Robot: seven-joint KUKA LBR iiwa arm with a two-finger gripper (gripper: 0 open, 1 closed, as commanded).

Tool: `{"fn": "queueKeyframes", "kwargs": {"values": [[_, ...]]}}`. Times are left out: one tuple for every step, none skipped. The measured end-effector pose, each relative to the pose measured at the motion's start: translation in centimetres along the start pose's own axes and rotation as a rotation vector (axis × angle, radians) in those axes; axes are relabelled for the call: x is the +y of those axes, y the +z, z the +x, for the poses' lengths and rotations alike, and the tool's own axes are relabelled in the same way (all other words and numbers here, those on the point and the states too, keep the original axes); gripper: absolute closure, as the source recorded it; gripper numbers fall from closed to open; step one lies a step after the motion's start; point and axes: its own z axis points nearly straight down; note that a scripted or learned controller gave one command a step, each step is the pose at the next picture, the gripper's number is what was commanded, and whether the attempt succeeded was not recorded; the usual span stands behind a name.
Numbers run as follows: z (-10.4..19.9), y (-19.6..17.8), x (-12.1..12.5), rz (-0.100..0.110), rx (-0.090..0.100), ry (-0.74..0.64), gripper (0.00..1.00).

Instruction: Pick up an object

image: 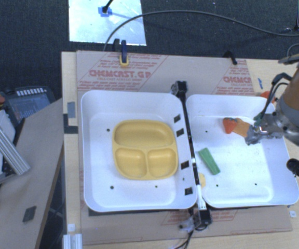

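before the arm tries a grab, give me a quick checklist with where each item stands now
1. Target in the right bin: an orange object lies near its back wall, ok.
2. Claw position: right beside the orange object's right end, ok.
3. Object seen between the claw's fingers: cannot tell.
4. Neighbours clear: the green block lies apart, nearer the divider, ok.
5. Small yellow piece by the divider: away from the claw, ok.
6. Left bin: the yellow divided tray sits in it, well off the claw's path, ok.
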Motion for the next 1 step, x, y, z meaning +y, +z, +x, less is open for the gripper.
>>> {"fn": "queueKeyframes", "kwargs": {"values": [[-0.05, -4.99, 0.25, 0.001, 0.000, -0.001, 1.00]]}}
